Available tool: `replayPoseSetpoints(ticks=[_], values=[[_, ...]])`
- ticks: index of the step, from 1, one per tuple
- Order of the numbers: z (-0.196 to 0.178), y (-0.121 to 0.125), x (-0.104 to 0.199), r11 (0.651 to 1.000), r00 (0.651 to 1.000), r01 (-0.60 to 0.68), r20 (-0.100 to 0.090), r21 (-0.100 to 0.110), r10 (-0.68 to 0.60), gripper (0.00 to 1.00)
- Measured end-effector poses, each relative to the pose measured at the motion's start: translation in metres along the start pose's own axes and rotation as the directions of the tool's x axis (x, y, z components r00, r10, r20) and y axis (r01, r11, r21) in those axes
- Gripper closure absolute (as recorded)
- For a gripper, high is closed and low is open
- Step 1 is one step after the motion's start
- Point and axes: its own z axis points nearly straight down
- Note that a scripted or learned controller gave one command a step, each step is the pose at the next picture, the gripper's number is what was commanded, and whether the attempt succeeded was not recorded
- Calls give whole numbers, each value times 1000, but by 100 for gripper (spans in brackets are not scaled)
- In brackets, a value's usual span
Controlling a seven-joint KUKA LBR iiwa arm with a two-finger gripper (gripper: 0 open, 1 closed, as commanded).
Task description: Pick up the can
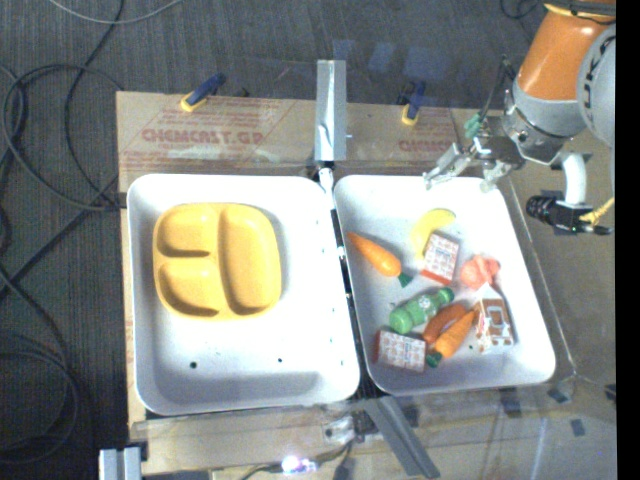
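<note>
Two red-and-white patterned cans lie in the right bin [530,268]. One can [440,256] rests on its side near the bin's middle, just below a yellow banana-shaped piece [432,224]. The other can [400,350] lies at the front edge, beside a green bottle [418,310]. My gripper [463,175] hangs over the far rim of the right bin, above and behind the upper can. Its fingers are spread open with nothing between them.
The right bin also holds an orange carrot [375,254], a second carrot [450,332], a pink item [481,268] and a small carton [494,324]. A yellow divided tray [218,258] sits in the left bin [150,368]. A metal divider [330,118] stands behind the bins.
</note>
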Motion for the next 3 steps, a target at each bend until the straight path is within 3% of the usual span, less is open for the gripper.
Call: replayPoseSetpoints(ticks=[1, 2, 3], values=[[124, 19, 36, 980, 980, -199, 4, -21, 199, 0], [133, 22, 3, 972, 972, -237, -14, -4, 236, 0], [134, 23, -5, 952, 952, -306, -24, 12, 307, 0]])
